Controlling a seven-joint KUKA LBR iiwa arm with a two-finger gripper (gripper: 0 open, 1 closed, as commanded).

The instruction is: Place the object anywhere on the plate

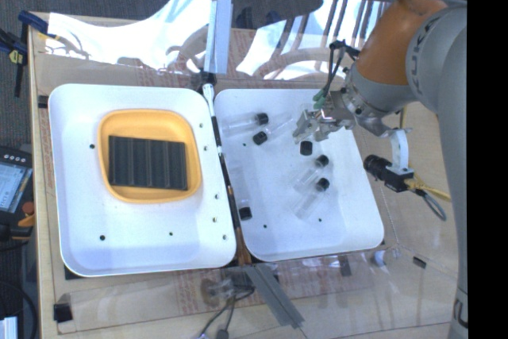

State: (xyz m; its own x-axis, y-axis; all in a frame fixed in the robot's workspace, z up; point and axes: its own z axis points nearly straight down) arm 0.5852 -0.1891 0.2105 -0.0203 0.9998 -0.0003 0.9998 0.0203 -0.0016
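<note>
A yellow plate point(148, 124) with a dark ribbed insert lies in the left bin point(75, 234). Several clear vials with black caps are scattered in the right bin point(349, 230): one at the upper left point(259, 120), one just below it point(259, 137), one below the gripper point(305, 147), and two more toward the middle point(321, 161) point(321, 186). My gripper point(311, 128) hangs low over the upper middle of the right bin, right above the vial cap beneath it. Nothing is visibly held.
A small black piece point(244, 213) lies near the right bin's left wall. A raised divider point(219, 147) separates the two bins. The arm's orange band point(393, 36) looms over the right bin's far right corner.
</note>
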